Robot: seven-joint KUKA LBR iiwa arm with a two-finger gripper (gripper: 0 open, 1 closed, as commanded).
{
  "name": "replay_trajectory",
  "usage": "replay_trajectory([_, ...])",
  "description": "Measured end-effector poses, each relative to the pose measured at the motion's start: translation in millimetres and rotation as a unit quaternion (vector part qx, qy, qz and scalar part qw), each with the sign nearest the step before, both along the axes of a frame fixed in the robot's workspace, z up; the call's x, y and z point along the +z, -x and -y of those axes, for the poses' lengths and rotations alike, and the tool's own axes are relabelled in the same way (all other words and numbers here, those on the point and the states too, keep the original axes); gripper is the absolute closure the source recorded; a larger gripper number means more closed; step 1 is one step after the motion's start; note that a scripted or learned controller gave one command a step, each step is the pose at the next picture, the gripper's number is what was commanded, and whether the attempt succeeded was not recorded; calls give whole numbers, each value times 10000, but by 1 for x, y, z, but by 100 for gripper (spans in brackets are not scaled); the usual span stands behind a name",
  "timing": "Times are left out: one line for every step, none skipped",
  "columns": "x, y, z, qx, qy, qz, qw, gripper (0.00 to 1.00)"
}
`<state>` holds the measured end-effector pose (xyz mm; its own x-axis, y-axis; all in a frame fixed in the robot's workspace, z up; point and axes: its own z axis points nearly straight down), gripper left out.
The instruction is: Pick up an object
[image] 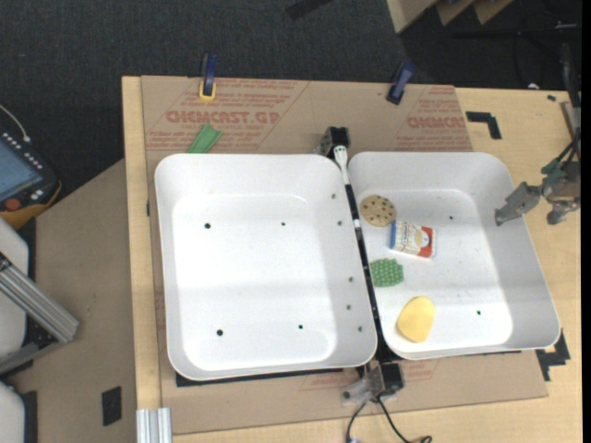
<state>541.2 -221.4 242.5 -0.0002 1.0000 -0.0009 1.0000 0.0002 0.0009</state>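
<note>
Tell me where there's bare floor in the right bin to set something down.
Right bin: its right half, between the carton and the right wall, is bare. The left strip is crowded: cookie, carton, green piece, yellow lump.

Bench: two white bins side by side on brown sheet.

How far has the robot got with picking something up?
Nothing looks picked up yet. The cookie, small box, green piece and yellow lump all lie in the right bin. The claw sits at that bin's right rim, holding nothing. Reaching in, grabbing and lifting are all left.
</note>
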Motion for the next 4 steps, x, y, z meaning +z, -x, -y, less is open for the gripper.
replay_trajectory([168, 29, -71, 42, 9, 99, 9999, 0])
replay_trajectory([303, 63, -67, 3, 24, 99, 9999, 0])
replay_trajectory([304, 61, -67, 3, 16, 33, 10000, 100])
replay_trajectory([147, -3, -86, 19, -24, -85, 10000, 100])
